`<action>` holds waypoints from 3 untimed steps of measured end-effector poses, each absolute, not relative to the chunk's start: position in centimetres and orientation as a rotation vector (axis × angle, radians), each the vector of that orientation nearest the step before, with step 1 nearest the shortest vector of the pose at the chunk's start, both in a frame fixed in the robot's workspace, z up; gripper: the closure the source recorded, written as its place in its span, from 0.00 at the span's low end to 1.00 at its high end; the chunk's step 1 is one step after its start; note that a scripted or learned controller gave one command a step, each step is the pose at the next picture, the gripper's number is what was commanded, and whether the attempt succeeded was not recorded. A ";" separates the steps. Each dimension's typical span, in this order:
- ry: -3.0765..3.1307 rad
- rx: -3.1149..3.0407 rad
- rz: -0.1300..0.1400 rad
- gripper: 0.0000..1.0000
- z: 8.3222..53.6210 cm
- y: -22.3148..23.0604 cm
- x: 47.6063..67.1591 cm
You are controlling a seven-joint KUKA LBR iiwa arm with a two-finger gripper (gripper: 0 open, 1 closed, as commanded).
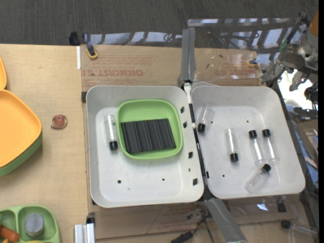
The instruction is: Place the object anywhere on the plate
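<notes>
Since the task names no single object, vials: clear black-capped tubes are the likely candidates. The upright pair (pixel 262 145) lies closest below the claw, side by side, with a tilted one (pixel 257 177) beyond them at the near wall.
Other vials: one (pixel 232 145) lies further left of the claw in the right bin (pixel 288 110). One (pixel 203 119) sits by the divider. A last one (pixel 110 130) is farthest off, just beside the plate.
Plate: the green square plate (pixel 149 107) sits in the left bin (pixel 142 194), well across from the claw. A dark ribbed slab (pixel 148 135) covers most of it.
Claw: the gripper (pixel 302 54) hangs above the right bin's far corner, apart from every vial. I cannot tell whether it is spread or pressed together.
Risk, grasp: the pair lie so close that a descent could nudge both or close on none. Round glass-like tubes would probably roll or slip out.
Risk, wall: the tilted vial hugs the bin edge, so the claw might strike the rim.
Risk, placing: little bare plate is left. A vial dropped on the ribbed slab could roll off into the bin.
</notes>
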State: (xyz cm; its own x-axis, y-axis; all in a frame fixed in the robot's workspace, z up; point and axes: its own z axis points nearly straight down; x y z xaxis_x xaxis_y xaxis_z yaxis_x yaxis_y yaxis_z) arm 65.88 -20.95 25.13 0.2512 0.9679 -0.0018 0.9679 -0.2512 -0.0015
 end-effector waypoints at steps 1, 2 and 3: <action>-1.863 -2.528 0.004 0.00 24.6 -21.2 65.9; -1.826 -2.557 0.002 0.00 25.8 -21.0 65.9; -1.762 -2.601 0.002 0.00 26.6 -21.1 65.9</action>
